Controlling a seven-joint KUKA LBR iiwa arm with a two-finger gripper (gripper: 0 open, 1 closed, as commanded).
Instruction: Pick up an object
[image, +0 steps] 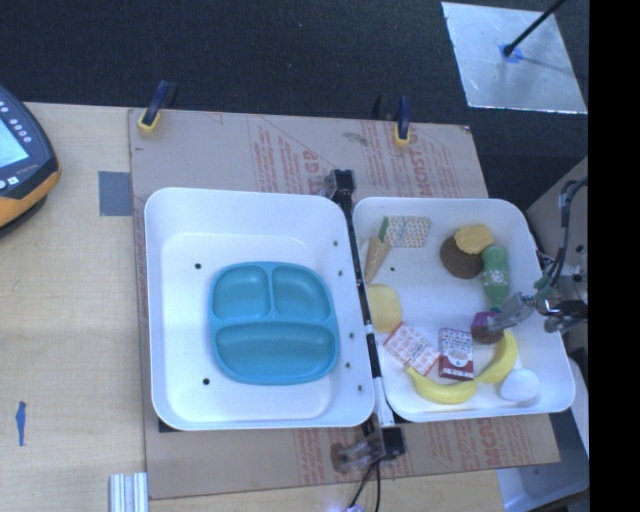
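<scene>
I see the gripper (512, 312) at the right bin's (420, 410) right wall, just above a dark purple object (486, 327); I cannot tell its state. Banana (455, 388) lies near.

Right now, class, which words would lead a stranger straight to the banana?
Find the right-hand white bin, the one crowded with toy food. Go to its near edge, where a yellow banana curves upward beside a white egg. It is the long curved piece there, unlike the small red-and-white carton touching it.
</scene>
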